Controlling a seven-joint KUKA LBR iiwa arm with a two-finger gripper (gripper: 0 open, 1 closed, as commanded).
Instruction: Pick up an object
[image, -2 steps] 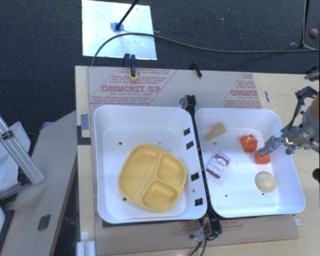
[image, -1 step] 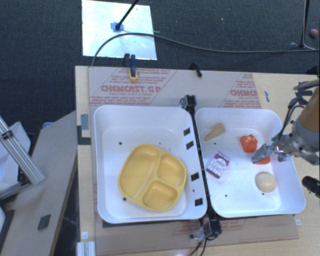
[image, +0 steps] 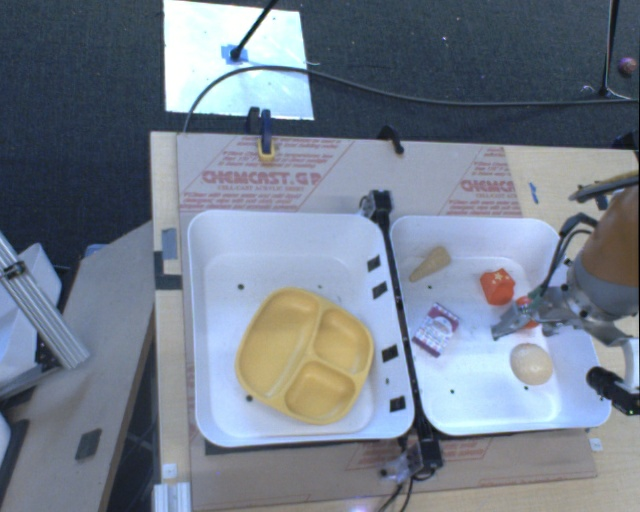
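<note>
The approach step appears to be in hand: the gripper (image: 512, 322) is lowered into the right bin (image: 470, 415), between the orange block (image: 497, 286) and the egg (image: 531, 363). Whether its fingers are open or closed cannot be told. Next, a descent centred over one object is called for. A wedge (image: 430, 264) and a packet (image: 436, 329) are also held there; the left bin (image: 215, 400) holds a yellow tray (image: 304, 354).

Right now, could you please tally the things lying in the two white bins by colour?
Yellow: 1, the divided tray in the left bin.
Tan: 1, the wedge in the right bin.
Orange: 1, the block.
Cream: 1, the ball.
Red and white: 1, the packet.
Total: 5.
</note>
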